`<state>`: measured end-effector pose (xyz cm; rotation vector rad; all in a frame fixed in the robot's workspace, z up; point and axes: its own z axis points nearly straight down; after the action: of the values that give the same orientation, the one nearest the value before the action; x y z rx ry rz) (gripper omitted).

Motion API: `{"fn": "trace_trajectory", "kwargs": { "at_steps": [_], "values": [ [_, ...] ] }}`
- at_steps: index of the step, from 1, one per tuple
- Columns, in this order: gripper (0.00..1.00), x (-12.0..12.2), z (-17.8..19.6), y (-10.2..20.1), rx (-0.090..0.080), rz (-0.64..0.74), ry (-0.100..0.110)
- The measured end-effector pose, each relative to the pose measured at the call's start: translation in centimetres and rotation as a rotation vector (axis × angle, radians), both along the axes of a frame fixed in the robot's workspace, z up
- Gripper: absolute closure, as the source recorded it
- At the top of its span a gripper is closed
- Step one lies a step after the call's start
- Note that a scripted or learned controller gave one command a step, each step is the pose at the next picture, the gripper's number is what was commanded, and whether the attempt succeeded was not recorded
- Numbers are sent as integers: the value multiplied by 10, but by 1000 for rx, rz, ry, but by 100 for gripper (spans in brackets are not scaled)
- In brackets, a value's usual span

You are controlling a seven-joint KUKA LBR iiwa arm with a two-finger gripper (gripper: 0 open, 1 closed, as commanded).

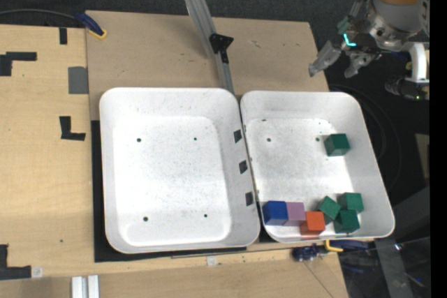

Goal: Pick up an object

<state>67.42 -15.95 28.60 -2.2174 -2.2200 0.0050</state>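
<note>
Jaws (342, 59) hang above the bench's far right corner, outside both bins, spread apart with nothing between them; two grey metal fingers (323, 61) splay downward, one to the left and one further right. Wrist housing is grey with a small teal light, and the orange band sits above it at the top right of the view.

Bench (42, 143) is pale wood-grain board with black tape marks and a grey patch on its left part. A slanted aluminium rail (199, 7) crosses it from the top edge down to the seam between the bins.

Left bin (112, 108): shallow white plastic, rounded corners, speckled matte floor with four small dark holes.

Right bin (353, 105): same shape and finish, touching the left bin along a seam that carries three small black clips. Contents are small blocks, apparently foam or painted wood:
- one green cube (336, 144), alone near the right wall, well apart from the rest;
- a cluster along the near wall: blue cube (275, 211), lilac block (296, 211) touching it, orange cube (314, 221) just beside, then three green blocks (342, 211) packed into the near right corner, tilted against each other.

All blocks rest on the bin floor, well apart from the jaws.
</note>
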Motion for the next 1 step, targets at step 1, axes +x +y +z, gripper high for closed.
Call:
{"fn": "trace_trajectory", "kwargs": {
  "at_steps": [1],
  "values": [
    [0, 1, 3, 0, -2, 1, -4]
  ]
}}
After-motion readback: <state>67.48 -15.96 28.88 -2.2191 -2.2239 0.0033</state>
